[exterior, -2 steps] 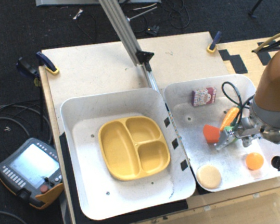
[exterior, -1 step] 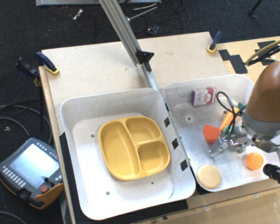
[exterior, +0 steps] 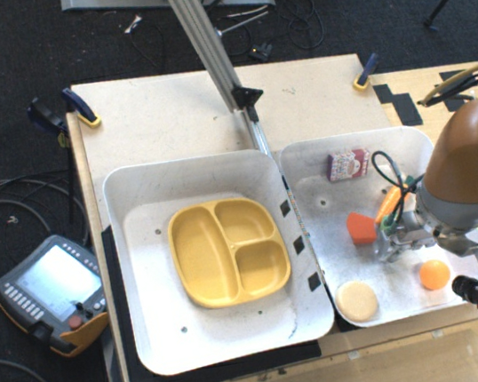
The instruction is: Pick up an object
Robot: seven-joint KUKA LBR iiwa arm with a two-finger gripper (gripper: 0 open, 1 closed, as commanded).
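My gripper (exterior: 390, 250) reaches down into the right bin (exterior: 310, 185), between a red block (exterior: 361, 227) on its left and an orange ball (exterior: 434, 274) on its right. An orange carrot-like piece (exterior: 388, 203) lies just above the gripper, partly under the wrist and cables. A round cream cookie (exterior: 358, 300) sits at the bin's front left. A small pink and white carton (exterior: 348, 164) lies at the back. Nothing visibly sits in the gripper.
The left bin (exterior: 135, 247) holds a yellow divided plate (exterior: 230, 251). A metal pole (exterior: 206, 42) rises from behind the bins. A teach pendant (exterior: 51, 296) lies on the floor at the left. The arm's orange band (exterior: 465, 154) covers the right bin's right side.
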